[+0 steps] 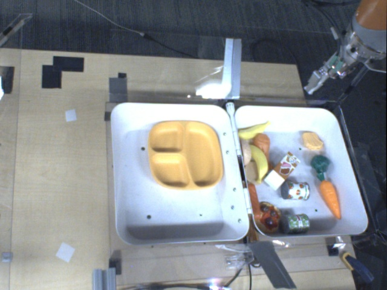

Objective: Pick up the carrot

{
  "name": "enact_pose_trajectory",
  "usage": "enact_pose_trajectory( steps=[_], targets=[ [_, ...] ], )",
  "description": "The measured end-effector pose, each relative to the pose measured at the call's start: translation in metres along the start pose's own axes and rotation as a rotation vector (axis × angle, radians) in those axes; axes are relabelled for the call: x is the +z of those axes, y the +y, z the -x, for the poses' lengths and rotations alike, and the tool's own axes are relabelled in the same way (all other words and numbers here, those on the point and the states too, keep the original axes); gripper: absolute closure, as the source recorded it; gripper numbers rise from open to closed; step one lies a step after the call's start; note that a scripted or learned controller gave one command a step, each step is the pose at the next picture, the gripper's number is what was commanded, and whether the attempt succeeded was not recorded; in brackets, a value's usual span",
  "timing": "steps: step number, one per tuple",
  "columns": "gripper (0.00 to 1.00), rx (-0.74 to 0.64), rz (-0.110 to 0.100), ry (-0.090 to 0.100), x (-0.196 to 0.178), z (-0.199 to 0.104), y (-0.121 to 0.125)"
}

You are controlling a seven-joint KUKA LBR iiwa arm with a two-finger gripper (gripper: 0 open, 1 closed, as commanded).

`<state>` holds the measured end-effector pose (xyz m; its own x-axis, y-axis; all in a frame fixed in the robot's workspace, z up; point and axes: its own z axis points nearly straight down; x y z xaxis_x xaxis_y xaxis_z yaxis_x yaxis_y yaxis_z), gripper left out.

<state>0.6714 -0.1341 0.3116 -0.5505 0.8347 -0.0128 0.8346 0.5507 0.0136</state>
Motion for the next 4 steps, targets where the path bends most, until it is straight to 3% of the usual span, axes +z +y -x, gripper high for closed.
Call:
enact_pose_trajectory(
  steps=[1, 2, 3, 4],
  targets=[
    [1.0, -0.078, -0.017, 0.017, 0.185, 0.046, -0.04],
    [1.0, 0.245, -0.007, 0.003, 0.133, 0.052, -0.041],
    [1.0, 0.295, -0.001, -0.001, 0.016, 0.053, -0.035],
    [1.0, 0.339, -0.015, 0.011, 0.109, 0.029, -0.025]
  ],
)
